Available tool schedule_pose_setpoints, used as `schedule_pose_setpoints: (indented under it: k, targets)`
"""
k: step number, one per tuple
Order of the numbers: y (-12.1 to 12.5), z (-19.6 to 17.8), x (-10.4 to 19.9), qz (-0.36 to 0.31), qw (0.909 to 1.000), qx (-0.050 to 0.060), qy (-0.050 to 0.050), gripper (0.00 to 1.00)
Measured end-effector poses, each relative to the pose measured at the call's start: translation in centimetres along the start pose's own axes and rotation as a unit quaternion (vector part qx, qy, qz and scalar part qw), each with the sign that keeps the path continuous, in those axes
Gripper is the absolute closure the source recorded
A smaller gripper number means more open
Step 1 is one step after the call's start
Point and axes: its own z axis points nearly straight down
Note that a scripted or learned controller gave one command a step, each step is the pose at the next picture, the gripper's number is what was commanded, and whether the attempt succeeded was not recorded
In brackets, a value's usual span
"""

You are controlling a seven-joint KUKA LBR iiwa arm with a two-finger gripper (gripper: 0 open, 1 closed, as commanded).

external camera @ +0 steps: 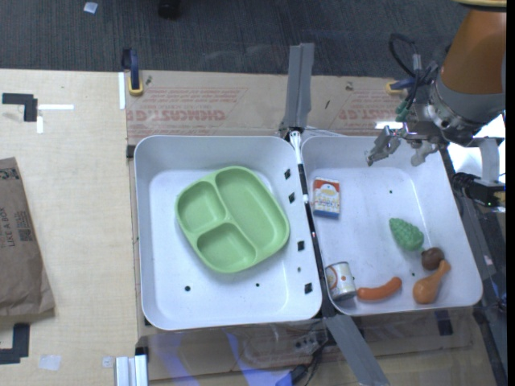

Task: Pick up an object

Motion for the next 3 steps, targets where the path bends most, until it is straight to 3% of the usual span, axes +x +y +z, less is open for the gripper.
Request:
schedule_pose_setpoints:
  k: [1,2,3]
  targets:
    - [-5.3,8.0,-2.9,-0.008,1.0000,0.000,0.000,0.00]
    - [-4.2,12.6,-3.1,-0.042,0.9991,0.000,0.000,0.00]
    - [-3.1,10.2,-0.7,-0.068,0.9977,-0.001,0.000,0.00]
